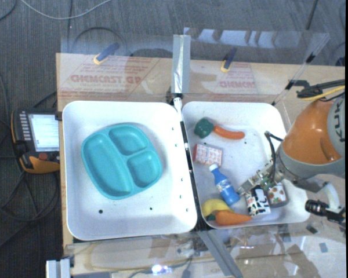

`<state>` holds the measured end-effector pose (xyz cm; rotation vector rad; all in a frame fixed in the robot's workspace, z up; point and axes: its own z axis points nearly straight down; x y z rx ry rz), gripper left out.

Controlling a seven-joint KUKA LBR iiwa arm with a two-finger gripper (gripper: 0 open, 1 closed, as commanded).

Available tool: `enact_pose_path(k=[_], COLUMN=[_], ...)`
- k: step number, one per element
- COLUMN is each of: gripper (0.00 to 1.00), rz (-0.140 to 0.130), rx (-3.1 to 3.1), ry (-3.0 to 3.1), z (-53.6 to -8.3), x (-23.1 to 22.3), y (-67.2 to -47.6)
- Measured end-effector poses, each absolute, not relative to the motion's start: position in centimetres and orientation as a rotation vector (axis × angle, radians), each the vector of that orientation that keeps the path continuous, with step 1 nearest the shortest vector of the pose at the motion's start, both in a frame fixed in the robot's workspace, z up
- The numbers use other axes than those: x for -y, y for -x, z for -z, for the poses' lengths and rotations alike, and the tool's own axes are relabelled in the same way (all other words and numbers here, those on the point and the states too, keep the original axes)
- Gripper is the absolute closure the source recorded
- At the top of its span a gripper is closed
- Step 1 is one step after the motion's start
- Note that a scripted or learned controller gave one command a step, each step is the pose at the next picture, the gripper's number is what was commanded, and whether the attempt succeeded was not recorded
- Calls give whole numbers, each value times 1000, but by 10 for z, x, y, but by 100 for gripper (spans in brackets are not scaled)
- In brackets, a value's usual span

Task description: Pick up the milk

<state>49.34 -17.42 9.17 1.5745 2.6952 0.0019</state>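
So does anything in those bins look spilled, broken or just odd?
Nothing looks spilled or broken. The toys lie jumbled in the right bin: the blue bottle on its side, the milk carton tipped beside the gripper. The teal plate sits flat, slightly askew.

Grey arm (313, 161), orange band, partial black lettering, black cable by wrist

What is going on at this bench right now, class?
A robot arm reaches in from the right over the right-hand bin. Its end effector sits low at the milk carton, near the bin's front right corner. Whether it grips the carton is unclear. A blue bottle, two carrots and a lemon lie nearby. The left bin holds a teal divided plate.
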Motion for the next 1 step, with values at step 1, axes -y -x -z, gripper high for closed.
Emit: enact_pose_path(k=[1], gripper=[100], rz=[1], rx=[-2665], ry=[-1662], z=[-198], x=[87], y=[-523])
